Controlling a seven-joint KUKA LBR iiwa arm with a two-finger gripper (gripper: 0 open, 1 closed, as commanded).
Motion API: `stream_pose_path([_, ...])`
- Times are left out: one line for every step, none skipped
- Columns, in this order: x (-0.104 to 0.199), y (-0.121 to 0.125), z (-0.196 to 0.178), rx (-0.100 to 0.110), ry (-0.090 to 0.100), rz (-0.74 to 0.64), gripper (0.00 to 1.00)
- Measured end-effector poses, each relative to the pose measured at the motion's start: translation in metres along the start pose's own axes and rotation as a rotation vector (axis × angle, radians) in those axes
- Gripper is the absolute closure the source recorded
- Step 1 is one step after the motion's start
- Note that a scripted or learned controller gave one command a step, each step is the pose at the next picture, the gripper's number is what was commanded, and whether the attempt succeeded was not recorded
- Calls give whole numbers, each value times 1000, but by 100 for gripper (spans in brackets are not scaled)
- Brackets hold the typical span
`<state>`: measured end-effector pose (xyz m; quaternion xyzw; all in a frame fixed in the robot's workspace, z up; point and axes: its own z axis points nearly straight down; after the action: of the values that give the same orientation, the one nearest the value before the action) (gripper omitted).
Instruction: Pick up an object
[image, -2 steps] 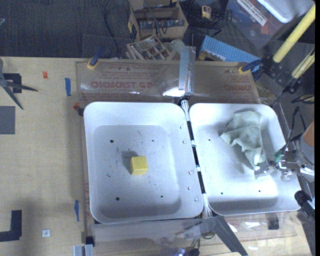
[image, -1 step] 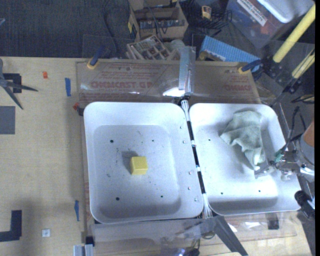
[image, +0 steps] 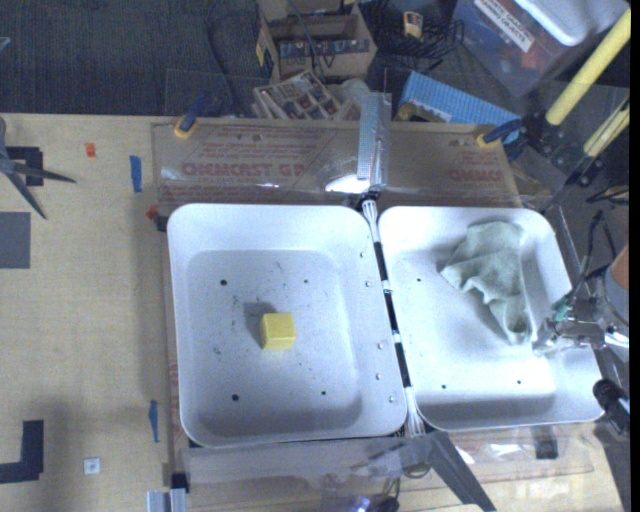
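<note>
A small yellow block (image: 278, 330) lies near the middle of the left bin (image: 200, 250). A crumpled grey-white cloth (image: 495, 272) lies in the right bin (image: 450, 380), spread from the bin's back centre toward its right wall. My gripper (image: 556, 334) is low at the right bin's right edge, just beside the cloth's lower right end. Whether it touches the cloth is unclear. Nothing shows held in it. The arm comes in from the right border.
A metal divider (image: 385, 300) separates the two bins. Clear plastic panels (image: 260, 165) stand behind them, fixed with clamps (image: 186, 125). Boxes and cables (image: 310, 60) crowd the back. A yellow pole (image: 595, 62) slants at the upper right.
</note>
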<state>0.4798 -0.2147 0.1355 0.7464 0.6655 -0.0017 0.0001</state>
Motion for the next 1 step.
stream_pose_path([49, 18, -17, 2, 1, 359, 100])
